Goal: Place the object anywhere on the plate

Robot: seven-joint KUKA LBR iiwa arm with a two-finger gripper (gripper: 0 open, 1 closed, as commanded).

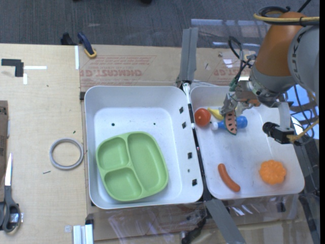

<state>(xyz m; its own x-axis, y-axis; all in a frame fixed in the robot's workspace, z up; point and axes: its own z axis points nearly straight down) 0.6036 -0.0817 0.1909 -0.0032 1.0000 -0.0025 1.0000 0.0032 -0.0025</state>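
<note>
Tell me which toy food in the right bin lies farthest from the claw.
The hot dog, near the bin's front edge. The orange lies somewhat closer, while the tomato and watermelon slice sit near the claw.

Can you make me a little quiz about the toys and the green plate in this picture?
1. True or false: the green plate lies in the left bin.
2. How many compartments does the green plate have?
3. Which toy lies nearest the gripper? A. the toy hot dog B. the watermelon slice C. the orange toy

Key:
1. True. The toys, such as the red tomato, lie in the right bin.
2. Three.
3. B. The watermelon slice lies just below the gripper, beside a blue toy.
</note>
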